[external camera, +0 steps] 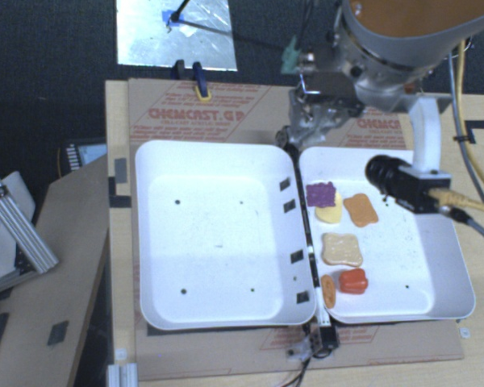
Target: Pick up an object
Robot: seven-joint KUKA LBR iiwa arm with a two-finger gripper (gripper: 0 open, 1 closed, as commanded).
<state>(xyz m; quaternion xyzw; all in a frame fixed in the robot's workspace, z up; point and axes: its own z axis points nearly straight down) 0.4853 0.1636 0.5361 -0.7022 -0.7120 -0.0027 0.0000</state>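
The flat purple toy piece (321, 193) lies ungrasped in the right-hand white bin (436, 297); my end effector (306, 131), state indeterminable, is poised at the bin's far edge, descent and alignment required.

Two white bins (210, 156); perhaps six small food-like pieces (342, 250).

Six small toy foods lie clustered in the right bin's left half: purple piece (321, 193), yellow piece (330, 212), orange slab (360, 210), toast (341, 249), red piece (353, 280), carrot-like piece (329, 290).
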